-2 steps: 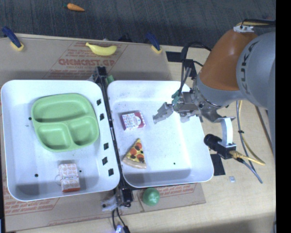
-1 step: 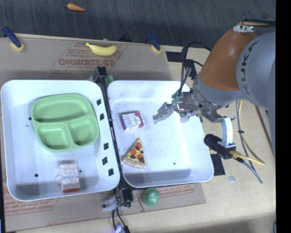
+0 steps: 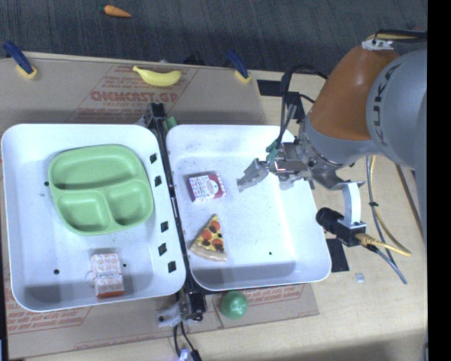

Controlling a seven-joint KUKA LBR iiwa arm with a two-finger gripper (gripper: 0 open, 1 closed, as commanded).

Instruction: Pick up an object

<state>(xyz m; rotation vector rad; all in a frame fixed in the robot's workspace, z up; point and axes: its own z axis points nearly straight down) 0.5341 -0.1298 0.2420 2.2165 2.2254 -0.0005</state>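
Note:
In the right bin [image 3: 301, 239] lie a small red and white packet [image 3: 206, 186] and a toy pizza slice [image 3: 210, 238]. My gripper [image 3: 253, 174] hangs over the right bin's upper right part, to the right of the packet and apart from it. Its fingers [image 3: 248, 177] point left and down, spread a little, with nothing between them. The left bin [image 3: 15, 224] holds a green divided tray [image 3: 100, 187] and a small tan carton [image 3: 106, 272] near its front.
A toy banana [image 3: 158, 74] lies on the cardboard behind the bins. A green ball [image 3: 234, 304] rests in front of the right bin. An orange carrot-like toy [image 3: 118, 10] lies on the floor beyond. Blue clamps [image 3: 19, 59] hold the cardboard's corners.

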